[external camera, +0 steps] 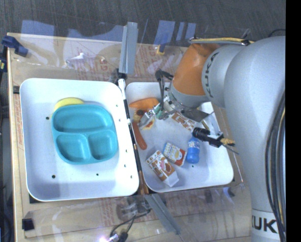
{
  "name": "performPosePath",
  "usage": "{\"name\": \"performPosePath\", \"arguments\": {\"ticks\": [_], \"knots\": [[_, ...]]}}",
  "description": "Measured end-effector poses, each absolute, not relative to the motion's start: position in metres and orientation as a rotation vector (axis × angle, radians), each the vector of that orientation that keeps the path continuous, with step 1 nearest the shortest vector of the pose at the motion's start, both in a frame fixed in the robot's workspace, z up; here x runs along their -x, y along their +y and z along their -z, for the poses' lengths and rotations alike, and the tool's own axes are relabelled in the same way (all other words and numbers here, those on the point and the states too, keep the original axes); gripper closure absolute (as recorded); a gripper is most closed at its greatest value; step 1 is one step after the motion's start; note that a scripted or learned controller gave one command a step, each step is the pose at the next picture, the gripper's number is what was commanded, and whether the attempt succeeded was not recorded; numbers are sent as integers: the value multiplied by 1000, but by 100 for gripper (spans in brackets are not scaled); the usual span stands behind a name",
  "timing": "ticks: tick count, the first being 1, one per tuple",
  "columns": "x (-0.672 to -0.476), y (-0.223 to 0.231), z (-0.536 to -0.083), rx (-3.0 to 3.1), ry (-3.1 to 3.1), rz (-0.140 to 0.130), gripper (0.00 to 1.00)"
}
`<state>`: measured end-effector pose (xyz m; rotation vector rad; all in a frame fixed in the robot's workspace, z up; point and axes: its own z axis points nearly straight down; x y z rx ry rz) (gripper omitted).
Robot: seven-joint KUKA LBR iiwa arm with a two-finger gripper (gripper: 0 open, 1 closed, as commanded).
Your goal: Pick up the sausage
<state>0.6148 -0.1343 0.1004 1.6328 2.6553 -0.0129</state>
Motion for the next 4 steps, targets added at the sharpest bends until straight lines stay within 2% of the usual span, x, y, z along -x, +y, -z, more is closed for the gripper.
{"name": "performPosePath", "arguments": {"ticks": [1,2,3,4], "knots": [[-616,-127,-109,-1624,2671,1,100],[-616,-127,-110,-1624,2669,1,0],[-560,-127,-91,-1598,2707,3,0],[-560,-126,-102,-1594,2710,1,100]]}}
